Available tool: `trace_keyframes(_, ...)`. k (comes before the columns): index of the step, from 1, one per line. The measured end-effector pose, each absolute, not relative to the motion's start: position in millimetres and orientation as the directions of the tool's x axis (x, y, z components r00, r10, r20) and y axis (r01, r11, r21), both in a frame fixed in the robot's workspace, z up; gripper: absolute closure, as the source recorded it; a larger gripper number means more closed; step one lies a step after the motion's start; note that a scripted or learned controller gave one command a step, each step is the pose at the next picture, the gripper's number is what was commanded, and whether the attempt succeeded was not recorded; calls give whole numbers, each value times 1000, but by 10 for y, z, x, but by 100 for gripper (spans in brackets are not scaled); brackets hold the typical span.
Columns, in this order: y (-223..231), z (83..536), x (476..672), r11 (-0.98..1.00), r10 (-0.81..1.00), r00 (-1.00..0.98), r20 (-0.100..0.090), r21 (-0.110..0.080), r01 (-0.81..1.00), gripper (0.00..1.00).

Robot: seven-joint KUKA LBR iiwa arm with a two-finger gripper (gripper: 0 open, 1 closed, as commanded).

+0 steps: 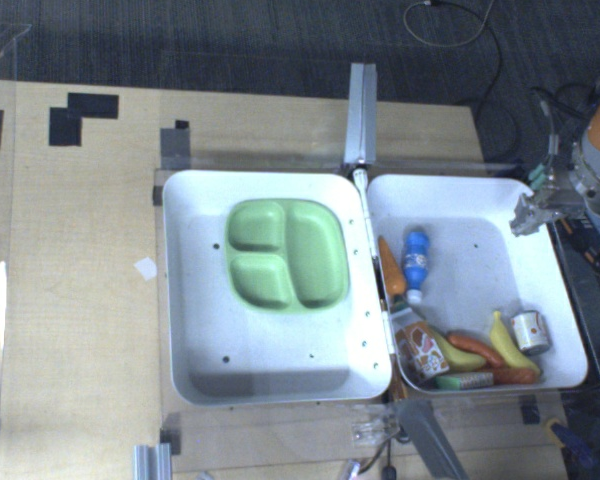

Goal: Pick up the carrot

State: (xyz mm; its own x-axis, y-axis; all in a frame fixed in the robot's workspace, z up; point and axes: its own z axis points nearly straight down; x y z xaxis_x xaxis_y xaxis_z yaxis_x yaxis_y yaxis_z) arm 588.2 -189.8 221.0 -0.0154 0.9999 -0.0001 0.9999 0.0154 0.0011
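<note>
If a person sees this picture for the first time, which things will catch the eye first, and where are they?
The green divided plate stands out first, in the middle of the left bin. Next comes the colourful clutter along the near edge of the right bin, with the carrot and a blue bottle by its left wall. The gripper hangs at that bin's far right corner.

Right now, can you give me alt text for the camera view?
The carrot lies against the left wall of the right bin, beside a small blue bottle; the hand sits at that bin's upper right rim, away from it. The left bin holds a green divided tray.
</note>
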Motion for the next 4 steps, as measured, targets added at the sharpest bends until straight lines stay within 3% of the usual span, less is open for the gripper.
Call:
trace_keyframes(1, -1893, 2291, 5909, 20, 1000, -20, 0, 1, 1000, 100)
trace_keyframes(2, -2044, 931, 5789, -10, 1000, 10, 1, 2, 1000, 100)
trace_keyframes(3, -1876, 2009, 5856, -603, 798, 603, -1, -1, 798, 100)
trace_keyframes(4, -1864, 2077, 5878, -594, 805, 594, -4, -5, 805, 100)
